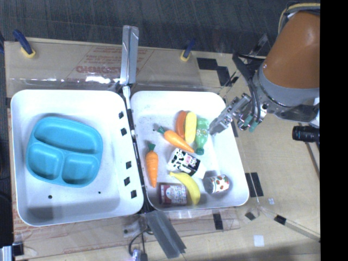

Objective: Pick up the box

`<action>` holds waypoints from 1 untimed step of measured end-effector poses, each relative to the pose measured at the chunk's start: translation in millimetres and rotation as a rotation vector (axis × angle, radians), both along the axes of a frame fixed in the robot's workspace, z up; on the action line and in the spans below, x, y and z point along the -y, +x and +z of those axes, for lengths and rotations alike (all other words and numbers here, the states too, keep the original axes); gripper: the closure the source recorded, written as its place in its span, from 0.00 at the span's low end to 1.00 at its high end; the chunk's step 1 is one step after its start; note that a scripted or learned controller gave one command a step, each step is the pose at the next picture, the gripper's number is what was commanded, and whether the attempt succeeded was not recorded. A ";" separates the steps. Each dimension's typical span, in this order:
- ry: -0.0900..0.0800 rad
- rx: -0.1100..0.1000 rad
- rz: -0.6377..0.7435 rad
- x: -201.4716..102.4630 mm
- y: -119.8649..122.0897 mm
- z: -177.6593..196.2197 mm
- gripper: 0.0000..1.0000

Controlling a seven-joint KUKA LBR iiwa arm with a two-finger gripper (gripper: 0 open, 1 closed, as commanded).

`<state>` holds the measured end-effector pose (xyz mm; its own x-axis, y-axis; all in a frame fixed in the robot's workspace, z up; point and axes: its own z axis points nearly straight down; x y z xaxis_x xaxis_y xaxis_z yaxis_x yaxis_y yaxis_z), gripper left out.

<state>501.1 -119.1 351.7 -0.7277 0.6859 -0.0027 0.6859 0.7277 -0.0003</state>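
You have the grey arm with its broad orange band (293, 48) filling the upper right, reaching in over the bench, and its two-finger gripper (222, 124) hangs at the right rim of the right-hand shallow white bin (231, 170); from this slant you cannot tell how its pincer stands, and nothing is visibly caught in it. To your left sits the left-hand shallow white bin (32, 200), and inside it lies a bright blue plastic tray with three compartments (66, 150). Everything else is crowded in the right bin. The small white box printed with black cow patches (184, 161), the thing you are after, lies tilted near the middle of that bin, well apart from the gripper, just below a long orange carrot lying at a slant (177, 139) and just above a yellow banana (188, 185). Beside the banana's left end lies a dark red packet with a label (172, 194), and to its right a small round white cup with red marks (217, 184). A second, shorter orange carrot (152, 167) lies upright along the bin's left side. Near the gripper, a yellow and orange fruit-shaped piece (187, 125) rests beside a small green bottle (202, 133).
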 end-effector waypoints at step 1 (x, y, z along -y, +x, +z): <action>0.000 0.000 0.067 -99.0 23.5 80.0 1.00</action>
